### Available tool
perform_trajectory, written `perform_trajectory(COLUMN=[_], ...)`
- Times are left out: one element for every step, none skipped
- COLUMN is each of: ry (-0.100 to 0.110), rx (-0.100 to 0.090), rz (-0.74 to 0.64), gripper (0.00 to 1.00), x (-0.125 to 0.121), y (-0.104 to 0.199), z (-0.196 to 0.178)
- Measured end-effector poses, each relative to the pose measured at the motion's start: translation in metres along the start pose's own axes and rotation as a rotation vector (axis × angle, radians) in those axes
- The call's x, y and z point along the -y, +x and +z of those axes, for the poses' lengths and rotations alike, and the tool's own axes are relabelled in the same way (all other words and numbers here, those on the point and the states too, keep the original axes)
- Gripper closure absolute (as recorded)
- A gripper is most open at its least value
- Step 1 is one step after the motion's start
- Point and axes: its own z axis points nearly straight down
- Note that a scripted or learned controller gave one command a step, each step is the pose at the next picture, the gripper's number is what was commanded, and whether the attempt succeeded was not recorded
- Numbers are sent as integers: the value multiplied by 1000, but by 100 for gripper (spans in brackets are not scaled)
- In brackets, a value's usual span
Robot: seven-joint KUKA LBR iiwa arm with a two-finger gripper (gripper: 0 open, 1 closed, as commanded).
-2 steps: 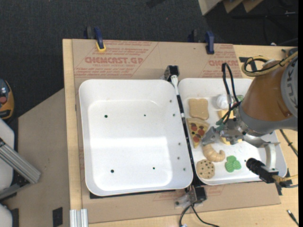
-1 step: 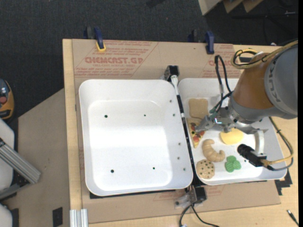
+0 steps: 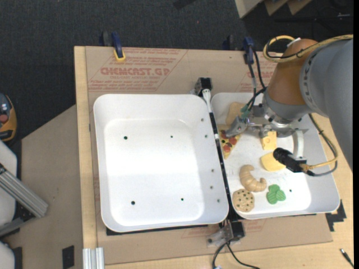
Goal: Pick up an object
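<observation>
My gripper point(image 3: 238, 126) hangs low over the upper left part of the right bin point(image 3: 320, 198), close to the divider between the bins. Right below it lies a red and yellow pizza slice point(image 3: 227, 144). A tan piece point(image 3: 234, 112) sits just behind the gripper, partly hidden by it. A small yellow cheese block point(image 3: 268, 140) and a flat yellow wedge point(image 3: 272, 162) lie to its right. Toward the front are a beige croissant point(image 3: 252, 179), a spotted cookie point(image 3: 243, 200) and a green leafy piece point(image 3: 275, 194). Nothing is visibly held.
The left bin point(image 3: 106, 150) is a wide white tray with a few small dark dots on its floor. The grey and orange arm point(image 3: 303, 77) covers the back right of the right bin. A black cable point(image 3: 314, 170) loops over that bin's right side.
</observation>
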Motion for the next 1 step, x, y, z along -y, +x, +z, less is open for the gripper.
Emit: perform_trajectory(ry=[22], rx=[-10], rz=[9], gripper=[0], x=[-27], y=[-47], z=[2])
